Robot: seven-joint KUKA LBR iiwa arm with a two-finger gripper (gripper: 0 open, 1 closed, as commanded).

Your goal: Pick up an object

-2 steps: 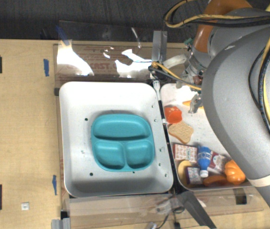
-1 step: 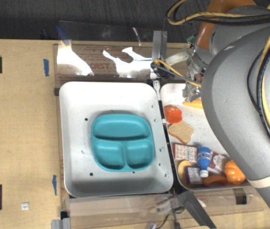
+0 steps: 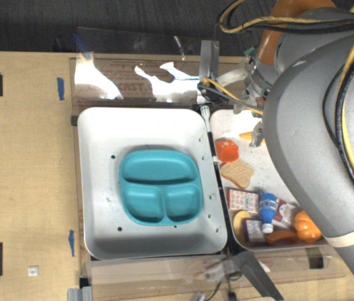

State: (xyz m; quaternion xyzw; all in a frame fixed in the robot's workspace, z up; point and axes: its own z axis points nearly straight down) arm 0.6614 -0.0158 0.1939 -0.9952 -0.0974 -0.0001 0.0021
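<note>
Arm over the right bin, no object lifted yet.

The arm (image 3: 317, 124) reaches in from the right and covers much of the right bin (image 3: 227, 119); its gripper (image 3: 256, 133) sits near the upper part of that bin, and whether it is released or clenched cannot be told. Pickable things lie below it: a red cup (image 3: 227, 150), bread (image 3: 238, 173), a carton (image 3: 242, 200), a bottle (image 3: 267, 208). The left bin (image 3: 95, 168) holds a teal tray (image 3: 160, 185). Judged as the approach step; next calls for settling over one item and closing.

The grey arm (image 3: 314, 137) hides much of the right bin (image 3: 227, 121) and its hand.
</note>
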